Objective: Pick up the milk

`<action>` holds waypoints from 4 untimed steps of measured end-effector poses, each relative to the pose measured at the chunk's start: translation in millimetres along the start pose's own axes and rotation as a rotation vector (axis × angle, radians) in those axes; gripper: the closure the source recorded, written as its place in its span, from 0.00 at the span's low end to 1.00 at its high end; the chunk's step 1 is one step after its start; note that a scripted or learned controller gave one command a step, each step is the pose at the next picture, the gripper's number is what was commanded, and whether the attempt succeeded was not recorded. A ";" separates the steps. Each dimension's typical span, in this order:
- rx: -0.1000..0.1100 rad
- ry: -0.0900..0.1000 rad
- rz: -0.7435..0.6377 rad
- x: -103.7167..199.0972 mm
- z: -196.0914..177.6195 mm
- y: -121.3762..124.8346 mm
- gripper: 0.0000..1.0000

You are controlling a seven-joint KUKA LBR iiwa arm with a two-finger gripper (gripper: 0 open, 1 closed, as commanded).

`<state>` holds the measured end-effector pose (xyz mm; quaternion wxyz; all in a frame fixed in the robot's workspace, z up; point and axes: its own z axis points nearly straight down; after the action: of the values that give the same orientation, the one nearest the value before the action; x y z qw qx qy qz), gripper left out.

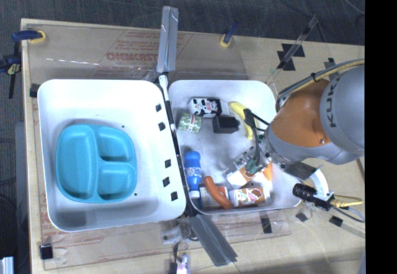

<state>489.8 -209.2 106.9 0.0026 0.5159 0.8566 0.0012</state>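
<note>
Apparently not picked yet; milk (206, 106) lies at right bin's (263, 90) far edge; gripper (251, 164) mid-bin, pincer state untellable.

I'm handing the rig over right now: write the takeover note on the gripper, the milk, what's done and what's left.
Gripper: low in the right bin, near its front right; the arm hides the fingers, so open or shut cannot be told.
Milk: the black-and-white cow-patterned carton lies at the back of the right bin, apart from the gripper and not held.
Nearby: banana, black block, green can, blue bottle, hot dog.
Left bin holds a blue divided plate.
Done: no sign of a pick yet.
Left: move to the carton, grasp it, lift it.
</note>
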 end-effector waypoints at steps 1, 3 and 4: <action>0.000 0.000 -0.004 -0.2 -9.8 0.9 1.00; 0.004 0.002 -0.180 14.6 -114.7 7.2 0.00; 0.004 0.002 -0.078 25.7 -182.0 40.9 0.00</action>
<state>512.9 -167.2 289.0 0.0007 0.4821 0.8761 -0.0003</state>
